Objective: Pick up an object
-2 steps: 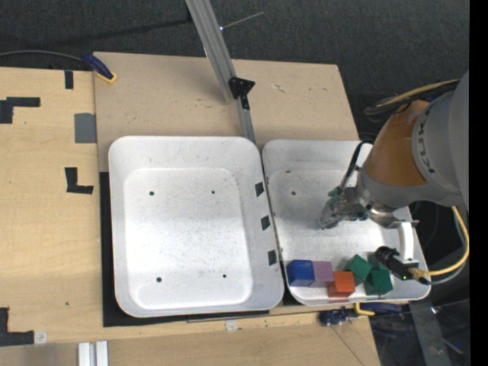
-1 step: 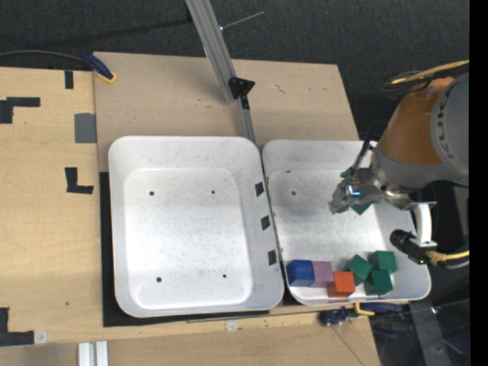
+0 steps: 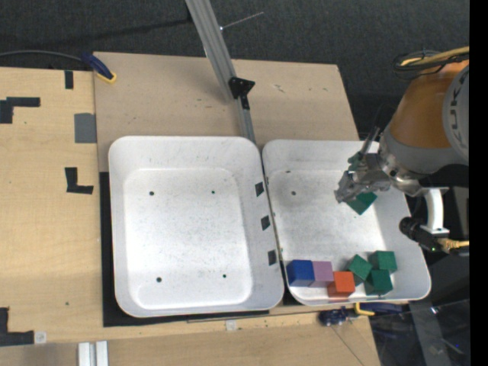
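Green block (image 3: pixel 362 202) clamped between fingers of gripper (image 3: pixel 357 193), seemingly raised above right bin (image 3: pixel 305 174); pick looks nearly done, lift-out remains.

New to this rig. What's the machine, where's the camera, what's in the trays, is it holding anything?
It is one robot arm, grey with an orange band, reaching in from the right. The single camera is fixed above the bench, looking down at a slant. Two shallow white bins sit side by side: the left bin and the right bin. Near the right bin's front edge lie a blue block, purple block, orange block and three green blocks. The claw grips another green block above the right bin.
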